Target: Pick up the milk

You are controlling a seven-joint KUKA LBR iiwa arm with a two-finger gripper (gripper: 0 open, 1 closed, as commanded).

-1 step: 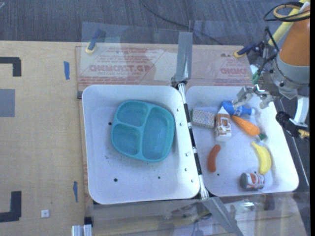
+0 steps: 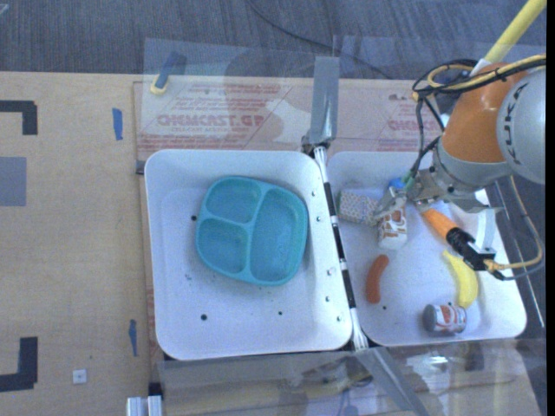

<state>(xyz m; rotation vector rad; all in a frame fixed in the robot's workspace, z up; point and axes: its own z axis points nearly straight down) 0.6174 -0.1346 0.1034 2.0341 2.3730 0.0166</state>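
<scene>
- In the right bin [image 2: 512, 315], near its upper wall, the gripper [image 2: 401, 199] hangs low over the milk [image 2: 393, 226], a small white carton with an orange-brown print standing upright, its top just under the fingertips.
- Whether the pincer is spread or pressed together I cannot tell; the wrist hides the gap, and the carton is not plainly between the fingers.
- Just left of the carton lies a grey speckled sponge [image 2: 357, 206]; on its right a carrot [image 2: 438, 221] lies close by.
- Further out lie a sausage [image 2: 375, 279], a banana [image 2: 462, 277] and a can [image 2: 445, 318]; the blue plate [image 2: 252, 230] sits in the left bin [image 2: 173, 180].
- To grasp well, I judge the fingers should straddle the carton's body, centred, descending straight so neither tip tips it nor catches a neighbour, then close firmly before lifting.
</scene>
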